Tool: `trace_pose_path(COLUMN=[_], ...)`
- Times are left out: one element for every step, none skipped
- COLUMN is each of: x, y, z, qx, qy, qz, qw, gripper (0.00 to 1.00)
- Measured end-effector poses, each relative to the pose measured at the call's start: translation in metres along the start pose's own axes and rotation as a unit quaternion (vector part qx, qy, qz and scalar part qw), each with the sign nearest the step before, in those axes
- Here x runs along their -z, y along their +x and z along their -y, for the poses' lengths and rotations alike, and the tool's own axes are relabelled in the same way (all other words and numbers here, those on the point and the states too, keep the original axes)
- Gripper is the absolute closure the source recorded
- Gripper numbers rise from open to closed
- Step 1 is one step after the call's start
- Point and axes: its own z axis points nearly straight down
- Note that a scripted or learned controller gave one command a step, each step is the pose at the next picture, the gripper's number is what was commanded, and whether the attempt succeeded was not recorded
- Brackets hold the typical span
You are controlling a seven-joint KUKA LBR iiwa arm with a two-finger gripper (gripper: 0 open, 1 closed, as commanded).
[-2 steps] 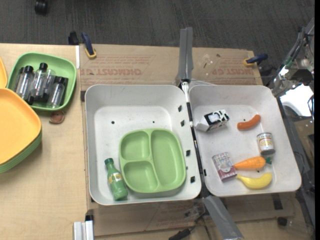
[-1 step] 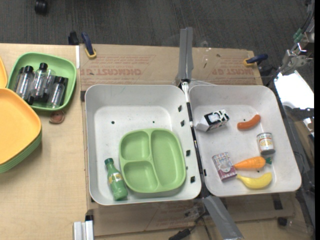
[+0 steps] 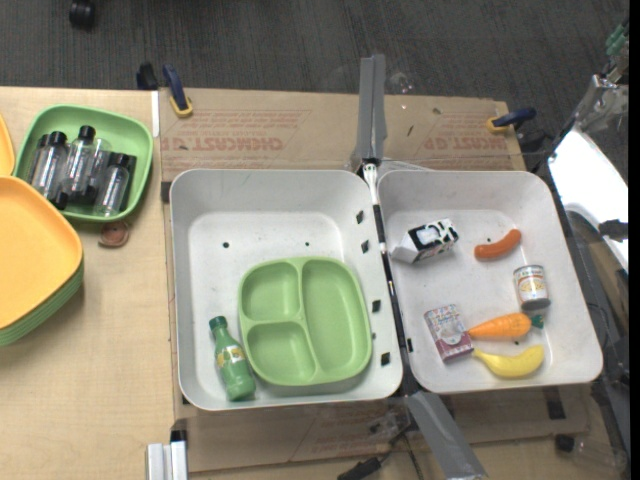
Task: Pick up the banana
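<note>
Banana [image 3: 512, 361]: we see it lying flat in the right bin [image 3: 560, 213], close to the near wall, with its curved side toward that wall.
Carrot [image 3: 500, 326]: we find it just behind the banana, nearly touching it, its green end pointing right.
Small packet [image 3: 447, 331]: it lies just left of the carrot, pink and white.
Jar [image 3: 531, 287]: we see it lying above the carrot's green end, near the right wall.
Sausage [image 3: 497, 245]: orange-red, toward the back of the right bin, tilted.
Carton [image 3: 431, 240]: white with black patches, on its side, left of the sausage.
Left bin [image 3: 200, 218]: we see a green divided tray [image 3: 303, 321] and, just beside it at its near left, a green bottle [image 3: 231, 359].
Pincer: we cannot tell whether it is released or clenched; nothing in the bins shows anything being touched or gripped.
Bench at left: we note a green dish [image 3: 135, 133] of dark-capped bottles [image 3: 80, 173] and stacked orange plates [image 3: 35, 258].
</note>
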Motion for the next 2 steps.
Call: trace_pose_path(x=[0.031,0.081], y=[0.004,0.011], z=[0.0,0.001], qx=[-0.081,-0.341], qy=[0.001,0.002], qz=[0.0,0.0], qw=[0.9968,0.9402], gripper=[1.0,1.0])
